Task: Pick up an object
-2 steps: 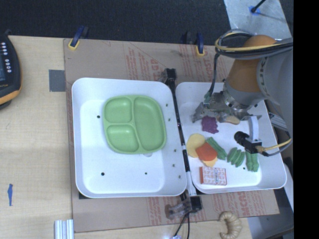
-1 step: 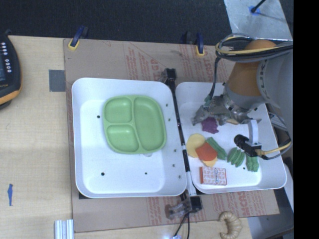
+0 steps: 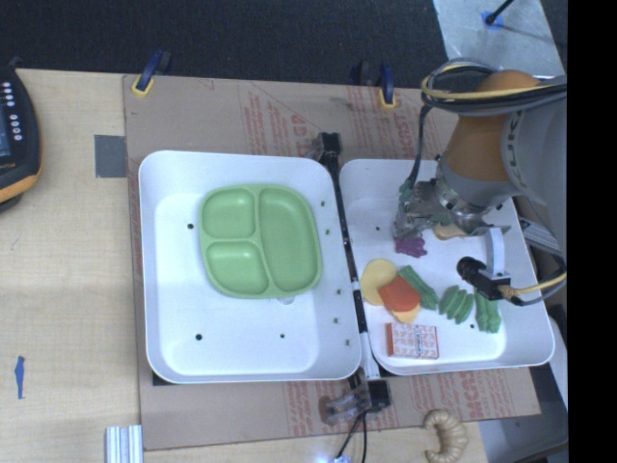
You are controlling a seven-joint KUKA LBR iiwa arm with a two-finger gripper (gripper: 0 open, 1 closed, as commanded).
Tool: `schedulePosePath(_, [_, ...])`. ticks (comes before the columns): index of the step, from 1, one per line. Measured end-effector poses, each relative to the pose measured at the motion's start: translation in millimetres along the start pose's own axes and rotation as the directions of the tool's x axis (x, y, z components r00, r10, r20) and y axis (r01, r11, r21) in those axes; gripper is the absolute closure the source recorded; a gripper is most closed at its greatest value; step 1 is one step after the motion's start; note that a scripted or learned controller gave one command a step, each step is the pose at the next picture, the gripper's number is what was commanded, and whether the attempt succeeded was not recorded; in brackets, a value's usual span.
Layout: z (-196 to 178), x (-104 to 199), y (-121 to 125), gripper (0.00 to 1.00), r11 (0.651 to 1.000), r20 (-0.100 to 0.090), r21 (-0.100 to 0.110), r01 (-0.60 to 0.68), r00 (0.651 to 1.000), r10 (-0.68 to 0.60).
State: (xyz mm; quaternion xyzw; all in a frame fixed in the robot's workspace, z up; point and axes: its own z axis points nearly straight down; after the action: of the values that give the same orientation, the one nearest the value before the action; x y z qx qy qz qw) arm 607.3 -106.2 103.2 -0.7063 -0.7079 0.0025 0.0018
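Claw (image 3: 416,222) low in the right bin (image 3: 371,191), right of frame centre, over a small purple object (image 3: 413,247).

Whether the claw is released or clenched cannot be told, nor whether it touches the purple piece just under it. Below it lies a cluster: a yellow disc (image 3: 377,272), a red-orange piece (image 3: 400,297) resting on it, green pods (image 3: 467,305) to the right, and a red-patterned packet (image 3: 412,340) near the bin's lower rim. The bin's upper left part is bare white floor. The left bin (image 3: 174,336) carries a green divided plate (image 3: 260,240) in its upper middle, with open floor around it. Both bins sit on a brown cardboard sheet (image 3: 241,114) clamped to the pale wooden tabletop (image 3: 67,287); a dark carpet (image 3: 241,13) runs along the top of the frame.
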Motion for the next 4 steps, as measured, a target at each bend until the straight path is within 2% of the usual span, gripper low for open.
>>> schedulePosePath(1, [0.5, 0.0, -0.1, 0.0, 1.0, 0.001, 0.001, 0.001, 1.0, -0.001])
schedulePosePath(2, [10.9, -29.0, 36.7, 0.0, 1.0, 0.0, -0.007, -0.002, 1.0, 0.002])
schedulePosePath(3, [11.8, -3.0, 2.2, 0.0, 1.0, -0.002, 0.002, -0.002, 1.0, 0.002])
schedulePosePath(4, [0.1, -5.4, 4.0, 1.0, 1.0, 0.001, -0.001, -0.003, 1.0, 0.003])
